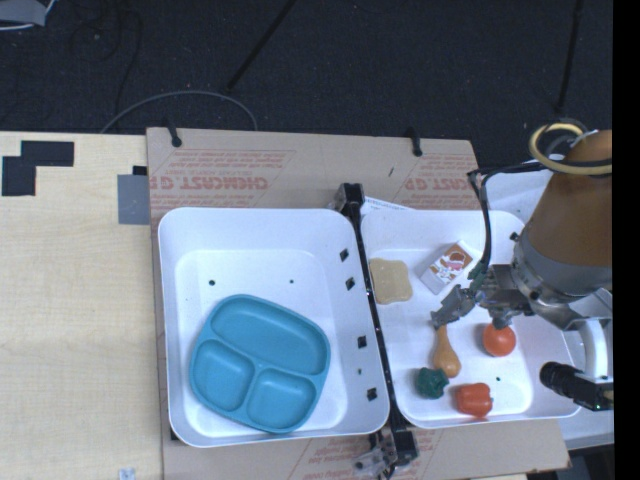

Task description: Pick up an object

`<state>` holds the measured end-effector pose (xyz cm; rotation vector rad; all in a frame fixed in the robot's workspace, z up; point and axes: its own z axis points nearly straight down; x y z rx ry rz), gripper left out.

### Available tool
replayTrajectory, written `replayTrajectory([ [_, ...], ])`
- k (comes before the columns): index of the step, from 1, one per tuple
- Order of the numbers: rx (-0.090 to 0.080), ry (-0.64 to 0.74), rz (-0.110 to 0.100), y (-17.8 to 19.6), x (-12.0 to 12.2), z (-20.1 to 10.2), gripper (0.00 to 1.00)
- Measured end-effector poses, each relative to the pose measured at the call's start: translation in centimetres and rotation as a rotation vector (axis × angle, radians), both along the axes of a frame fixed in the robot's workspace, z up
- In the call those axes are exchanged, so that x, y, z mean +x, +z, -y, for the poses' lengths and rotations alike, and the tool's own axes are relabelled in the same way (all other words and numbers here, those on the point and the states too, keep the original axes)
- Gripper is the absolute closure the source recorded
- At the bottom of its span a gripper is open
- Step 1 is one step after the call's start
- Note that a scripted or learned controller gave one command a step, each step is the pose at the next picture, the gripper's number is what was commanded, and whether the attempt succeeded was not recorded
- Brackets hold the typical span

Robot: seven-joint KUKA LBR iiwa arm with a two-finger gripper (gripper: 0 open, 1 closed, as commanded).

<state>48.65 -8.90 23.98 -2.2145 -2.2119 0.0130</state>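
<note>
The right bin (pixel 400 238) holds several small items. A tan bread slice (pixel 390 280) and a small white-and-red carton (pixel 450 264) lie toward its back. An orange drumstick-shaped piece (pixel 445 351), a red tomato (pixel 499 342), a green broccoli piece (pixel 432 381) and a red-orange pepper (pixel 474 399) lie toward its front. My gripper (pixel 473 315) hangs low over the middle of this bin, between the carton and the tomato. It is open, with one dark finger (pixel 448 313) just above the drumstick's top and the other beside the tomato. Nothing sits between them.
The left bin (pixel 200 238) holds a blue divided plate (pixel 262 363). A black clip divider (pixel 360 288) runs between the bins. Cardboard (pixel 300 168) lies under both bins, and a cable (pixel 484 218) hangs from the arm over the right bin's back.
</note>
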Motion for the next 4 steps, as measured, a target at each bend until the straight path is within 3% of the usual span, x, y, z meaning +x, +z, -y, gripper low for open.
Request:
replayTrajectory([
  [1, -0.001, 0.001, 0.010, 0.5, 0.2, 0.0, 0.00],
  [3, 0.000, 0.002, 0.004, -12.0, 0.7, -0.3, 0.00],
  [4, -0.001, 0.001, 0.009, -15.4, 0.6, -0.4, 0.00],
])
